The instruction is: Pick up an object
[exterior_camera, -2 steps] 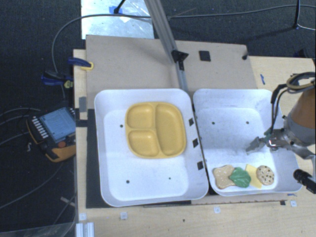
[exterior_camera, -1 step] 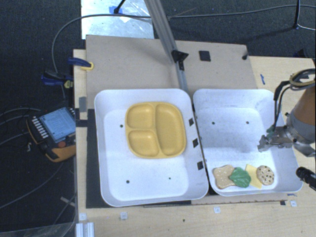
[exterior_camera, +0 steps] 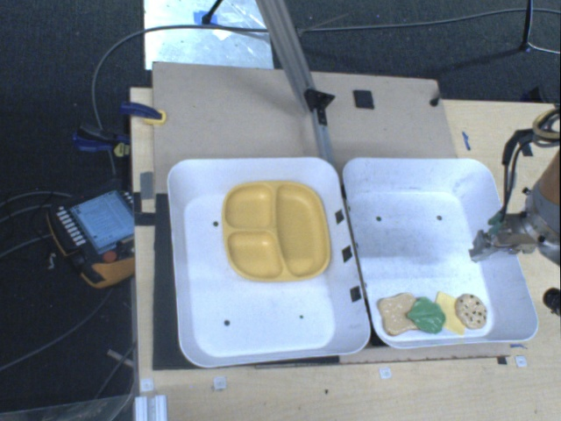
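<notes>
At the frame's right edge the grey gripper, its jaws' state not discernible, is seen above a round speckled toy cookie crowded against flat neighbours at lower right, so a miss is risked.

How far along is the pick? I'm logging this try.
Nothing looks picked yet. The gripper sits at the right bin's right edge, above the toy foods. The cookie, green leaf and bread piece all lie in the bin. Reaching, grasping and lifting remain.
</notes>
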`<action>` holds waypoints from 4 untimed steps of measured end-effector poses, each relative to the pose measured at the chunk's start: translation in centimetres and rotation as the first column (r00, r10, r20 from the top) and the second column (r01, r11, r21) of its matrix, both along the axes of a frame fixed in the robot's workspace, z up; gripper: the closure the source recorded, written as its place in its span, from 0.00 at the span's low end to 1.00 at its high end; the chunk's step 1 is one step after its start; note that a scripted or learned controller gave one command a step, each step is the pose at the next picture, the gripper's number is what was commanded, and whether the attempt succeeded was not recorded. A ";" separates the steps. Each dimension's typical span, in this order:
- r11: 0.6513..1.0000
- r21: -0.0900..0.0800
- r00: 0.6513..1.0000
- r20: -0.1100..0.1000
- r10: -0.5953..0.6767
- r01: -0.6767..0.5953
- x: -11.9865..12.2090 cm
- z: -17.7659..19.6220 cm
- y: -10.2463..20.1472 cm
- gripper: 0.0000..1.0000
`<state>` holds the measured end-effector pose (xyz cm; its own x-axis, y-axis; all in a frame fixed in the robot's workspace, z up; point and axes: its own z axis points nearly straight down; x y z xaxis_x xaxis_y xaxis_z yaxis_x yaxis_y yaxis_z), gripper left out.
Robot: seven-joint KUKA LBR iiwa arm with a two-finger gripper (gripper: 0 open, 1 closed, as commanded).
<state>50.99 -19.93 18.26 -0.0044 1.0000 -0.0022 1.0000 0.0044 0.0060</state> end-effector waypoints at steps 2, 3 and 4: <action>1.000 0.003 1.000 -0.003 0.006 -0.006 1.9 3.1 4.8 1.00; 1.000 0.004 1.000 -0.002 0.006 -0.006 3.7 3.0 9.3 1.00; 1.000 0.004 1.000 -0.004 0.006 -0.006 4.1 2.8 13.9 1.00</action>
